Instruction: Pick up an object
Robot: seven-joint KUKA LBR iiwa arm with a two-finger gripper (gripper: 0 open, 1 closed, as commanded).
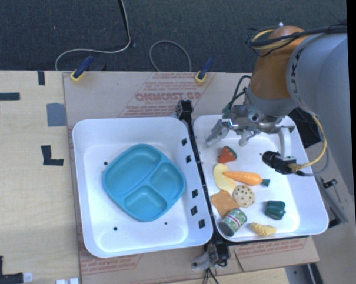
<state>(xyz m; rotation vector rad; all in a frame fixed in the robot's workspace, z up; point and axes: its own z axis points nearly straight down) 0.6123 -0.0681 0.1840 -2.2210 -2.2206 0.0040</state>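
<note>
Cardboard-topped bench, two white bins. Gripper above the right bin, fingers spread, nothing held, poised just over the strawberry. Likely light, hard plastic, slick and rounded; best pinched across its middle. Below it, carrot on a yellow piece, then cookie, can, pepper, corn, all close. Blue tray in left bin.

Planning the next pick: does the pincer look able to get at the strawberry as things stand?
Probably yes. The pincer hangs open just above the strawberry, which lies uncovered at the right bin's far end; the carrot sits apart from it.
</note>
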